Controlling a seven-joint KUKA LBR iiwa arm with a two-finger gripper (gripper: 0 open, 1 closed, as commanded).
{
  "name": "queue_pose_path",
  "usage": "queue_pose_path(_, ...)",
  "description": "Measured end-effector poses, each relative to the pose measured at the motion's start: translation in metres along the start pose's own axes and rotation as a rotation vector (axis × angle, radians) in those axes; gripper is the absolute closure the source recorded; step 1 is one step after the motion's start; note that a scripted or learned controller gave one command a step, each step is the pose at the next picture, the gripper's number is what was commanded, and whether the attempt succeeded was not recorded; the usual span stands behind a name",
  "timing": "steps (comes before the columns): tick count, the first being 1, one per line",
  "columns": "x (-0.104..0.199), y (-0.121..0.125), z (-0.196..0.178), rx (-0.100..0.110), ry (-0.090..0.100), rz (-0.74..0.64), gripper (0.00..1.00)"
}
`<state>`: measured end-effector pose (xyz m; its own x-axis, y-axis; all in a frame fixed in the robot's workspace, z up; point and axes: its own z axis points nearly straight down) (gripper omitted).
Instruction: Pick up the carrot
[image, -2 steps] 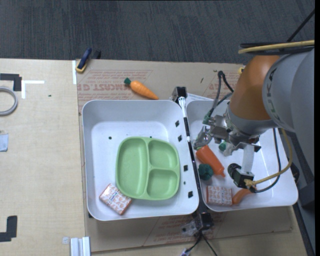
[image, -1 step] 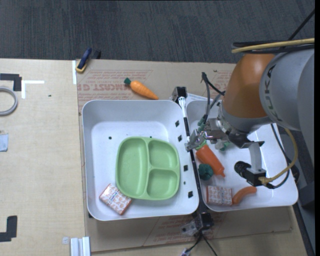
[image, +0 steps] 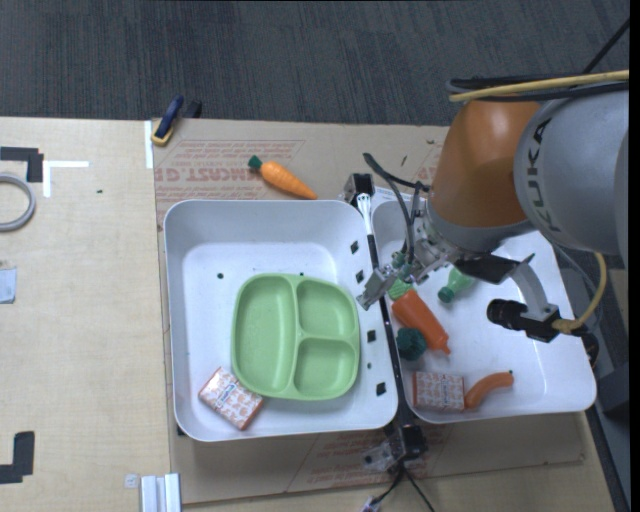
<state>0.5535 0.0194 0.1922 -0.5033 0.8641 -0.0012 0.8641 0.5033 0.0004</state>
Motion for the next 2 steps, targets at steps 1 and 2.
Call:
queue_pose_path(1,0.004,0.022,0.0,-0.001,-0.001,-0.28,0.0)
queue_pose_path(2,0.021,0.049,0.0,-0.002,-0.001,-0.494,0.0)
